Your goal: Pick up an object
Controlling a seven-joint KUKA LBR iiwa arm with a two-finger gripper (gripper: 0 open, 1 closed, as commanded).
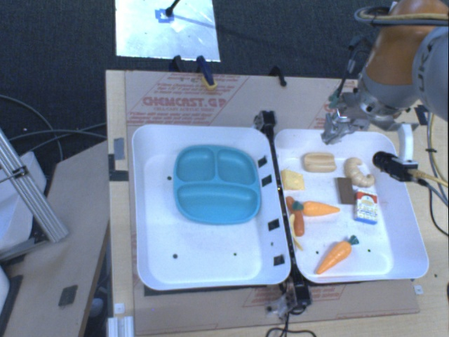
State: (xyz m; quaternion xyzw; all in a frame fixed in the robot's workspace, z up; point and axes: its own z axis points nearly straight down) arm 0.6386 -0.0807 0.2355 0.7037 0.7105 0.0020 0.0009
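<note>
On the desk: two white bins sat side by side, so the toys could not roll away.
Left bin [154, 258]: it held a blue plate [215, 185] with three parts, lying flat in the middle.
Right bin [407, 258]: it held all the small toy food, so this was where a pick could happen.
Toys: a bread roll [319, 162], a croissant [358, 172], a cheese slice [292, 180], a brown block [344, 189], a little carton [366, 207], and two carrots [320, 208] [334, 255].
End effector [337, 128]: it hung over the far edge of the right bin, near the bread roll but not touching it.
Its grip: nothing was between the fingers; I could not tell how wide they were.
Arm [403, 55]: it reached in from the right, bent down toward the toys.
My guess: the bread roll was the nearest thing to grab, and it lay apart from the others, so it looked easy.
</note>
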